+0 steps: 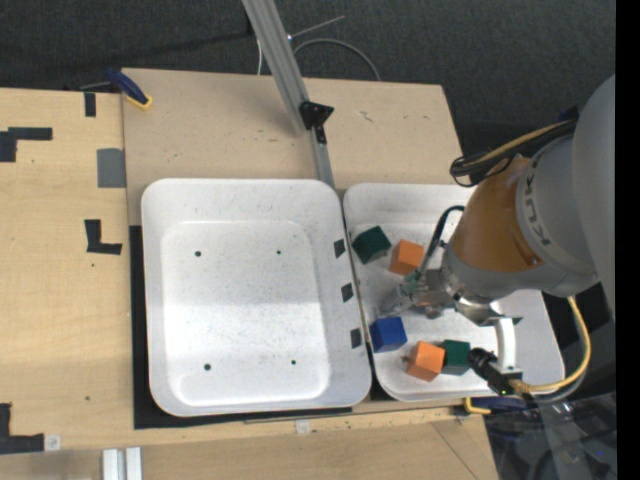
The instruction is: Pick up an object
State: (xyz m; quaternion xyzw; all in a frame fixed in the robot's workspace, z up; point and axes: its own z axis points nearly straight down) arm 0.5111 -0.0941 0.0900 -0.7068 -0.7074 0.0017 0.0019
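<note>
End effector (425, 293) low in right bin (400, 203), among blocks (388, 333)

Two white bins, left (245, 298) and right (400, 203), both finely speckled with dark flecks; four small black dots on the left one's floor. In the right bin, a dark green block (372, 242), an orange block (406, 257), a blue block (388, 332), a second orange block (427, 359), and a second dark green block (457, 356). Grey arm (575, 208) with a broad orange band (495, 223); black and yellow cables alongside. Pale wood-grain table (60, 268) marked with black tape pieces and one grey patch (111, 167). Blue-and-yellow clamp (130, 87) at the table's far edge. Silver-grey pole (283, 53) with a black bracket. Dark grey floor beyond.
</note>
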